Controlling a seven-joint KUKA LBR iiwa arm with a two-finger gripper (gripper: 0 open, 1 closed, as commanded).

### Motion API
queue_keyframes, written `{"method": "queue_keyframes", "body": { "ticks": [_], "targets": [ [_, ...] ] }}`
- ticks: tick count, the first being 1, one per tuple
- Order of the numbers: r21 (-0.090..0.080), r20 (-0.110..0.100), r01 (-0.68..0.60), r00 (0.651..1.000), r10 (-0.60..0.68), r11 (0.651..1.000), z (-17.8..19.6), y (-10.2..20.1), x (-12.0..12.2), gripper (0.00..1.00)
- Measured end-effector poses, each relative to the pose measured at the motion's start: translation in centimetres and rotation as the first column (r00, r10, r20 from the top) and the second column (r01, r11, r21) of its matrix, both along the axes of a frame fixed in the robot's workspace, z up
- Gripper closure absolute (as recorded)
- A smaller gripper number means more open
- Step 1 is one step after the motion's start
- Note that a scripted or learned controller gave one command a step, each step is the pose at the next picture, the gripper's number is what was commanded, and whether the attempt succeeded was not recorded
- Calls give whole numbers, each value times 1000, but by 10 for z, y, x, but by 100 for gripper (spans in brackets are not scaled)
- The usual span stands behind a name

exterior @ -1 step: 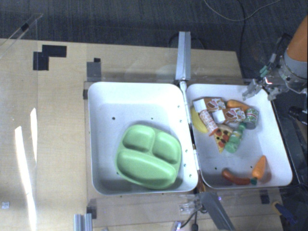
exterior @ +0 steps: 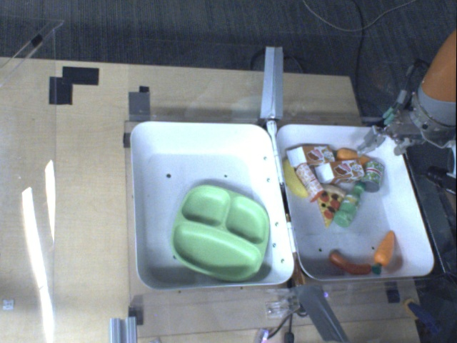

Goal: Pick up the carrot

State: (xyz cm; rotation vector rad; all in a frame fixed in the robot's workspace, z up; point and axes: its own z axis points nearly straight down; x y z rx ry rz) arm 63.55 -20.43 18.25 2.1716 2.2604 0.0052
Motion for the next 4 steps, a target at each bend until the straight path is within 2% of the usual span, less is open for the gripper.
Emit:
{"method": "queue_keyframes", "body": {
  "ticks": [1,4],
  "targets": [
    [0,0,-88,996,88,996,-76,1,36,0],
    [7,2,-57,998,57,998,-82,3,39,0]
  ]
}}
